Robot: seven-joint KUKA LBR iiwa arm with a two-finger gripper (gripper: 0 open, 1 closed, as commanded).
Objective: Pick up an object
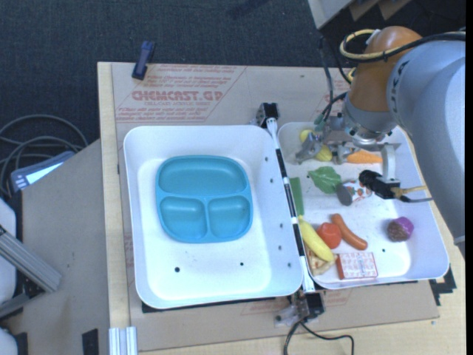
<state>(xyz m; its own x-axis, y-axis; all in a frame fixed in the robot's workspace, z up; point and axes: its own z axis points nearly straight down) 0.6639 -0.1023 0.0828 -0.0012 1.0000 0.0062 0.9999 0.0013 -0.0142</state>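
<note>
I cannot tell how my gripper [323, 148] is set, low over the right bin's [429, 261] far corner with the small yellow toy [323, 154] just beneath, light, smooth, likely slippery, so best pinched across its middle.
</note>
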